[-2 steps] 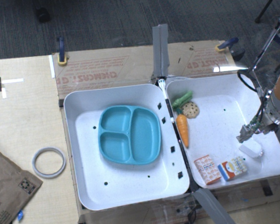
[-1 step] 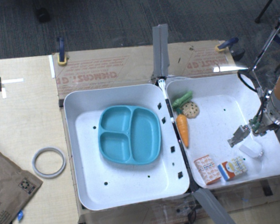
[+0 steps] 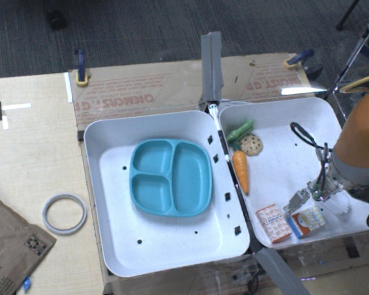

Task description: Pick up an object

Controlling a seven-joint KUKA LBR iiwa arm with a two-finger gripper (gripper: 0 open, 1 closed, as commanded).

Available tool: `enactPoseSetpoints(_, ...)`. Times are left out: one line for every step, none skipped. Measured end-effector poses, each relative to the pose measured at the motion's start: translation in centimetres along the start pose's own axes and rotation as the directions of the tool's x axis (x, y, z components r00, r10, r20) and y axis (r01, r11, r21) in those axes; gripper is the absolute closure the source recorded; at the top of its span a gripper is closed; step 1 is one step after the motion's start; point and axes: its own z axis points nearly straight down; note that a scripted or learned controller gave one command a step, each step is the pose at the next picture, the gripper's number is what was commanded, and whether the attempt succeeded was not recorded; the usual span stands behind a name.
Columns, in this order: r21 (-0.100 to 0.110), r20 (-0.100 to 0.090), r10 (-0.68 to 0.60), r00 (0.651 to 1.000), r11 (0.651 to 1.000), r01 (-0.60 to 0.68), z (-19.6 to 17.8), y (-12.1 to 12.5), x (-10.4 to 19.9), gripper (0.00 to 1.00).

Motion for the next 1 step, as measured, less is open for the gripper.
enactPoseSetpoints(-0.001,0.001,0.102,0.995,0.995,-0.102,-1.78,0.29,-0.5,0.0)
